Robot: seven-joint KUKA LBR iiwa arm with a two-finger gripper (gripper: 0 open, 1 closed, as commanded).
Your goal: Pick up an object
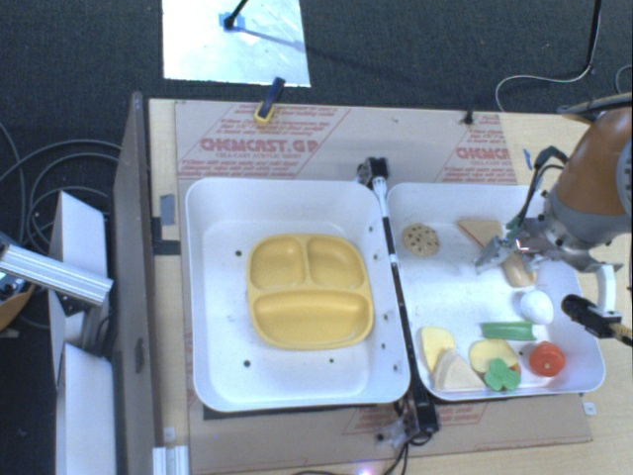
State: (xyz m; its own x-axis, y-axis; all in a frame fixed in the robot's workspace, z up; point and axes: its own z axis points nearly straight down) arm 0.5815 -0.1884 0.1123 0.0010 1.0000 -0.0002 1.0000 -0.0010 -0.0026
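The right bin (584, 379) holds several toy foods. A round cookie (420, 237) lies at its far left and a tan wedge (479, 230) lies behind it to the right. A white egg (537, 306), a green bean (507, 331), a red tomato (545, 359), yellow pieces (436, 343) and a green leafy piece (502, 374) sit toward the front. My gripper (504, 252) is low over the bin's far right part, just above a tan oblong piece (517, 269) and next to the wedge.
The left bin (213, 265) bears a yellow divided plate (309, 290). A black-and-white divider bar (388, 240) runs between the bins. The grey and orange arm (598, 181) leans in from the right, and a black bracket (593, 317) juts over the right rim.
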